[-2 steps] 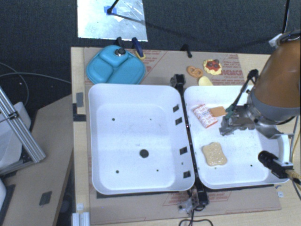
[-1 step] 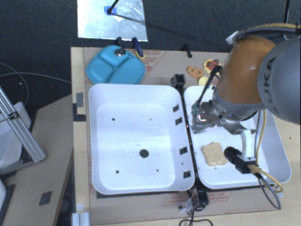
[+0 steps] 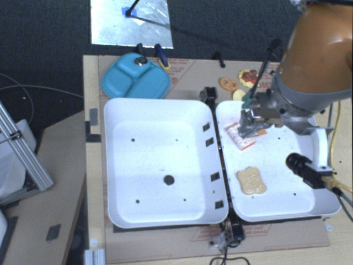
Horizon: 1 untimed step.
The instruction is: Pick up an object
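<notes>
The packet (image 3: 240,139) is flat, red and white, and lies directly under my gripper (image 3: 251,127) on the floor of the right bin (image 3: 287,206). It is in the far left part of that bin, close to the wall shared with the other bin. My gripper hangs low over the packet's far right end and covers part of it, while the near left corner pokes out free. I cannot tell whether I touch it, nor whether the gripper is spread or pressed together, because from this slant my own wrist sits over it.

Toward the camera from my gripper, in the same bin, lies a tan biscuit (image 3: 251,180). It is roughly square and pale, and it lies flat, well apart from the packet and near the bin's left wall.

To my gripper's left is the left bin (image 3: 118,148), its right wall touching the right bin's. On its floor, well away from me, sits one small dark disc (image 3: 169,179).

Beyond my gripper, outside both bins on the bare bench (image 3: 187,70), a few small things lie close together — an orange piece (image 3: 226,83), a red and yellow one (image 3: 248,76), and a pale yellow one (image 3: 238,94) just past the bin's far rim. Farther left on the bench, behind the left bin, rests a blue tray (image 3: 135,77), and past the bench's far edge lies a foil sheet (image 3: 130,12).
</notes>
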Each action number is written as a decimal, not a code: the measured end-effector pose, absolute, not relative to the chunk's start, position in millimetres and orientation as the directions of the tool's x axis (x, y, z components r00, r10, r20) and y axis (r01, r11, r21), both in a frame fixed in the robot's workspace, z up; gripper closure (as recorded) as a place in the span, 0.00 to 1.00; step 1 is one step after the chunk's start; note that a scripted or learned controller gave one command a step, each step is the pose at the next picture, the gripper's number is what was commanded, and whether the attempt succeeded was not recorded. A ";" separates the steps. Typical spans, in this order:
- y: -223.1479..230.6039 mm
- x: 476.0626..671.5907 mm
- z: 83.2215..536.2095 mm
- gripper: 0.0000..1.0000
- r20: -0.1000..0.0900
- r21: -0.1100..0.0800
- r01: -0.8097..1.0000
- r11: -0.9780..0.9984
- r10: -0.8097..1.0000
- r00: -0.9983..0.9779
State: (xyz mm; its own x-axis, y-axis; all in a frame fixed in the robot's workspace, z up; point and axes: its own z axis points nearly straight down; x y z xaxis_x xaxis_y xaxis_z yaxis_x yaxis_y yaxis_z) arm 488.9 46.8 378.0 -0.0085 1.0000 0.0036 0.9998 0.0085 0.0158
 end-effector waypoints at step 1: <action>94.4 486.9 404.3 1.00 0.002 0.006 1.000 0.008 1.000 -0.008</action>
